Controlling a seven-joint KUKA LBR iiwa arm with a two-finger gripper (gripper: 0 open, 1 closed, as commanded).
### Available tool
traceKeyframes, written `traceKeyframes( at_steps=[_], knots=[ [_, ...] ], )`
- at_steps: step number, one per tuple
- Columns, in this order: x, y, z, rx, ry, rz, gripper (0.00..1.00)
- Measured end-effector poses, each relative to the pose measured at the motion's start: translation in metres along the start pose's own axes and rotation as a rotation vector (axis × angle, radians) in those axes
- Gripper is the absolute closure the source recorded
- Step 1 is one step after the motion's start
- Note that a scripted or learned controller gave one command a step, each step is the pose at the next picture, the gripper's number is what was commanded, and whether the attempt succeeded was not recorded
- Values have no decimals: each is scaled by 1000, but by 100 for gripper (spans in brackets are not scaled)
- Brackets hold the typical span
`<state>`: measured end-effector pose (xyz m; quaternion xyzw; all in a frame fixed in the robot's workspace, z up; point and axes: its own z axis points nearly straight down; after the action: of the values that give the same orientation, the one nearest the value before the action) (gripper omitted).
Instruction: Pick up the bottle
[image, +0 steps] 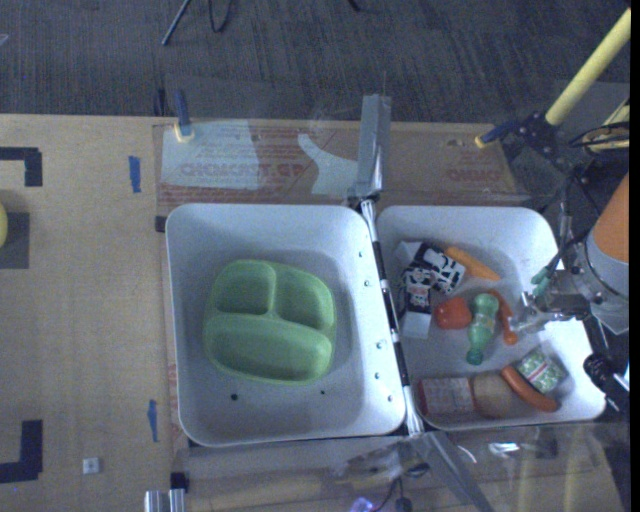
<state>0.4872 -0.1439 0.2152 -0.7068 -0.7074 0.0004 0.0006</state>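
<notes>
The bottle (481, 326) is small and green and lies in the middle of the right bin (520, 222), its cap end pointing toward the near wall. My gripper (530, 308) hangs low over the bin's right side, just right of the bottle, with a small orange piece (508, 326) between them. Nothing is visibly held. The grey arm with its orange band (612, 232) comes in from the right edge.
Around the bottle lie a red tomato (452, 313), a black-and-white toy (431, 276), a carrot (472, 264), a brown block (468, 396), a sausage (528, 391) and a green packet (543, 369). The left bin (190, 260) holds a green divided plate (270, 320).
</notes>
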Motion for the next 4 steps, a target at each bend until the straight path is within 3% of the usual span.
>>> traceKeyframes(
  at_steps=[1,2,3,4],
  knots=[
    [31,13,111,-20,-2,98,100],
    [44,23,82,-2,-1,-15,100],
    [118,1,32,1,-1,279,100],
    [119,2,23,2,-2,277,100]
  ],
)
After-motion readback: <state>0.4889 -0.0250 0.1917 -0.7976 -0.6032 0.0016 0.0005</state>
